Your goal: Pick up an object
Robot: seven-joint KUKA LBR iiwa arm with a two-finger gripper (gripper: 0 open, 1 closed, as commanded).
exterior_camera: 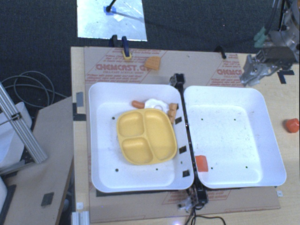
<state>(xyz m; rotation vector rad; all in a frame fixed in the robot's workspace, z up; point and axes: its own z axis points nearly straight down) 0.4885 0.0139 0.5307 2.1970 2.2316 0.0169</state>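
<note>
A yellow divided plate lies in the left bin. Behind it sit a small orange sausage-shaped piece, a white object and a small tan piece. An orange block rests at the front left corner of the right bin. My gripper hangs at the upper right, above the bench just behind the right bin's far edge, with nothing visibly in it.
A tan block lies on the cardboard behind the left bin. An orange-red object sits on the bench right of the right bin. Clamps stand at the back edge. A shiny sheet lies on the floor behind.
</note>
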